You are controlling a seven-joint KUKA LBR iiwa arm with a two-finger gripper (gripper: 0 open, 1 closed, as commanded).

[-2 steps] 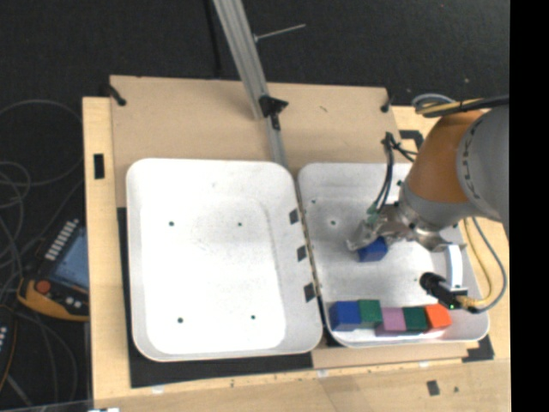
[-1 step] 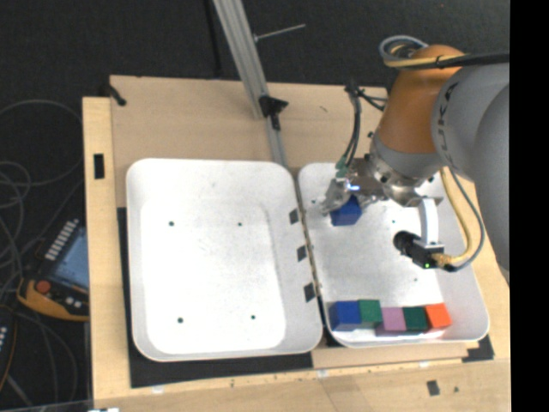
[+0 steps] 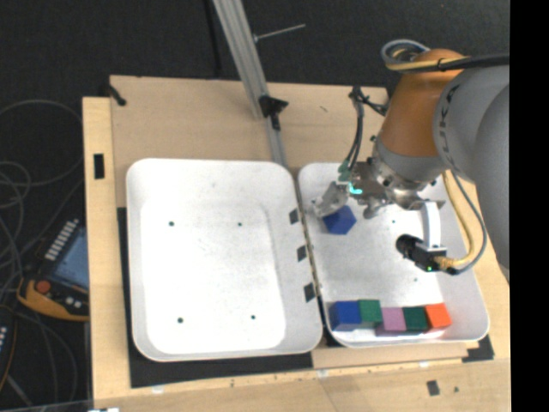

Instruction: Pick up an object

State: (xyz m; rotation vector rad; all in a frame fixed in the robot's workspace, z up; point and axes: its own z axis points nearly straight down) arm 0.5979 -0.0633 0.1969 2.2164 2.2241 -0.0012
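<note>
Reaching in from the right of the camera view, the grey arm (image 3: 476, 136) with its orange band (image 3: 420, 101) hangs over the right-hand bin (image 3: 455, 312), its wrist low over the far half of that bin; the gripper (image 3: 336, 206) points toward the bin's left wall, and a blue cube (image 3: 340, 221) sits right at its tip, at the near-left edge of the fingers; from this slant I cannot tell whether the cube is between the fingers or just beside them, nor whether the pincer is open or closed, since the wrist body and the cube's own bulk cover the gap; a small green-lit spot shows on the wrist just behind the tip; a black cable fitting (image 3: 418, 252) dangles from the arm over the bin's middle, with a yellowish hose (image 3: 470, 230) looping beside it; along the near wall of the same bin stands a row of cubes touching one another: a second blue block (image 3: 346, 314) at the left end, then a dark green cube (image 3: 370, 310), a lilac cube (image 3: 392, 319), another green cube (image 3: 416, 318) and an orange cube (image 3: 438, 315) at the right end; this row lies well apart from the cube at the gripper; the left-hand bin (image 3: 214, 256) lies alongside, its right rim touching the other bin's left rim; a slanted metal rail (image 3: 249, 67) crosses the bench (image 3: 197, 118) behind the bins; a handheld pendant (image 3: 56, 273) lies off the bench at the far left among cables.
</note>
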